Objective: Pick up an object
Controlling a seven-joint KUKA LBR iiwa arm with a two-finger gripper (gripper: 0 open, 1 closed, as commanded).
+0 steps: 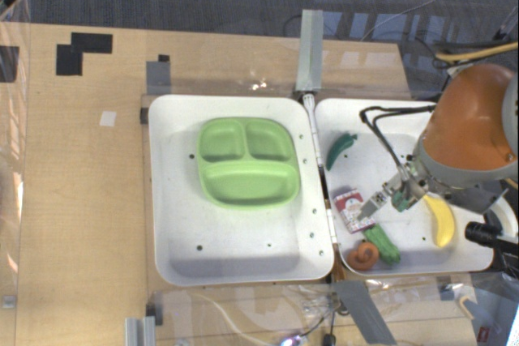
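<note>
My gripper (376,204) hangs over the right bin (405,124), just right of a small red and white packet (348,209) that lies flat near the bin's left wall. A green pepper (340,148) lies further back. At the bin's front a green cucumber (382,244) rests against a brown round item (362,256). A yellow banana (440,221) lies to the right, partly under the arm. Nothing visibly sits in the gripper.
The left bin (174,247) holds a green divided plate (247,161). The orange band and grey wrist of the arm (474,126) cover the right bin's far right side. A black cable (381,134) loops over the back of that bin.
</note>
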